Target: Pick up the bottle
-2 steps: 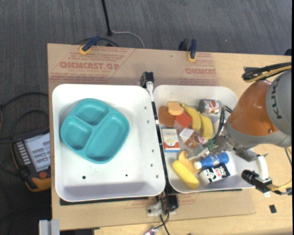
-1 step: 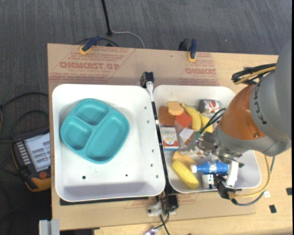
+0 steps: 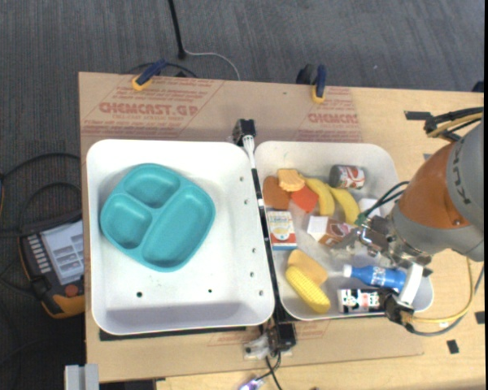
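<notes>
Bottle (image 3: 380,278) was lying on its side near the front edge of the right bin (image 3: 309,156), blue body with the pale cap end pointing toward the middle of the bin. A little black-and-white box (image 3: 357,301) sat just in front of it, and a corn cob (image 3: 307,289) lay off to its left. My pincer (image 3: 364,236) hung over the bin just behind the bottle, right next to a small brown-and-white thing (image 3: 335,232) I couldn't make out. Honestly couldn't tell from this angle how wide the pincer was.

That bin was pretty cluttered too: a banana (image 3: 342,201), a can (image 3: 347,176) at the back, a small carton (image 3: 281,228) against the left wall and a red block (image 3: 302,202). The left bin (image 3: 130,315) had a teal divided plate (image 3: 156,215) in it. Both bins sat side by side on the brown worktop (image 3: 146,104).
</notes>
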### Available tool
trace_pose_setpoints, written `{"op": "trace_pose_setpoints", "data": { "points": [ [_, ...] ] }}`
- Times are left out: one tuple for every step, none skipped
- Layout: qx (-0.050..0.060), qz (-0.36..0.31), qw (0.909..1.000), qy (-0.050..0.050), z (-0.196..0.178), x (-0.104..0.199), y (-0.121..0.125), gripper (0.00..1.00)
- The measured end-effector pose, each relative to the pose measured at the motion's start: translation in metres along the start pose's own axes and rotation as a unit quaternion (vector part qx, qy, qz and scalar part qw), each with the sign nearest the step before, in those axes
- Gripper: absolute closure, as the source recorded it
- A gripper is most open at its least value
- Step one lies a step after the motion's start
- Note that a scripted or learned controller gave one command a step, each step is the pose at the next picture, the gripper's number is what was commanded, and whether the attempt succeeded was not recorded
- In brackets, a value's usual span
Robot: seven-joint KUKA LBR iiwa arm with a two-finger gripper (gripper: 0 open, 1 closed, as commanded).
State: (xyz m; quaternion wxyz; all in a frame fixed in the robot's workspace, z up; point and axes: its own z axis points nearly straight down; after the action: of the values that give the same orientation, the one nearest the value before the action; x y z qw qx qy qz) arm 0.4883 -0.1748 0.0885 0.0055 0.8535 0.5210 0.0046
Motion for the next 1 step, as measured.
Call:
{"op": "trace_pose_setpoints", "data": {
  "points": [
    [0.012,-0.159,0.9872,0.008,0.0004,-0.0242,0.0097,0.0]
  ]
}}
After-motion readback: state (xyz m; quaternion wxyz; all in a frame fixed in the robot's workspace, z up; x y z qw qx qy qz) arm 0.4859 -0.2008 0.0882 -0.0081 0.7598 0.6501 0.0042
